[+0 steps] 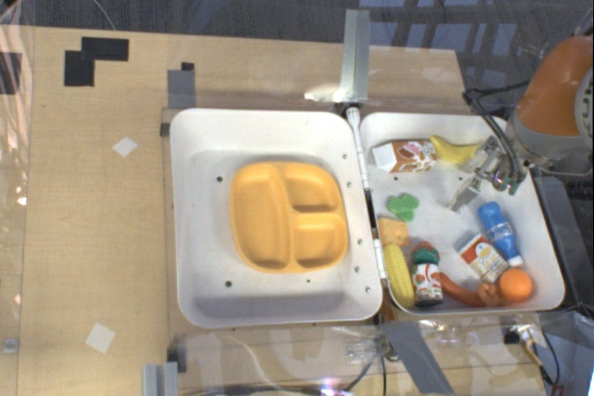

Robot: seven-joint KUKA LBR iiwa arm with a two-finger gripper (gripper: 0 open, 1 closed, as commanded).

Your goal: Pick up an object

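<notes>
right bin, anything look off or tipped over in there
Nothing spilled or damaged. The right bin is a jumble: carton, blue bottle and small box all lie on their sides, with corn and can crowded against the near-left wall. The yellow tray sits flat in the left bin.

Yellow divided tray (285, 215) in a white bin (195, 199). Other bin: blue bottle (498, 230), orange ball (516, 286), yellow corn (398, 271), green leafy piece (403, 206), yellow banana (455, 149). Tan desk (93, 218).

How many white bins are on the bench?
2: the left bin holds a yellow divided tray; the right bin holds toy food items.
</notes>
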